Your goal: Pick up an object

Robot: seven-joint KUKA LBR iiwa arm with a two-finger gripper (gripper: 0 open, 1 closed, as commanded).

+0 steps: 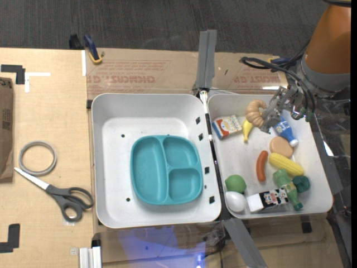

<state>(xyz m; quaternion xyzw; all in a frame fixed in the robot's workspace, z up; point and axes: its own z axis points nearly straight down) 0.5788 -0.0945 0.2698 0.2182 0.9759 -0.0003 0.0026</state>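
My gripper [277,109] is hanging over the back part of the right bin [323,205], down near a tan, lumpy croissant-looking toy [256,111]. Honestly can't tell from this angle how it's set, it's just a tangle of metal and cable there.

The right bin is where all the pickable stuff is. The croissant thing is ridged and curved, sitting by the back wall. Just in front of it there's a small yellow banana [247,129] lying tilted, touching a little white carton [227,126] with red and blue print. Right under my gripper on the other side is a blue and white bottle [285,132], and near that a peach-coloured egg shape [281,147]. Then a yellow corn cob [285,163], a red sausage [261,166] lying lengthwise, a green ball [235,183], a white egg [236,201], a black and white box [271,199] and some green bits [294,184] bunched at the front right corner.

The left bin [106,149] has a teal divided plate [166,169] with three compartments in it. Out on the tabletop [44,116] to the left there's scissors [58,193] with grey handles and a roll of tape [37,157].
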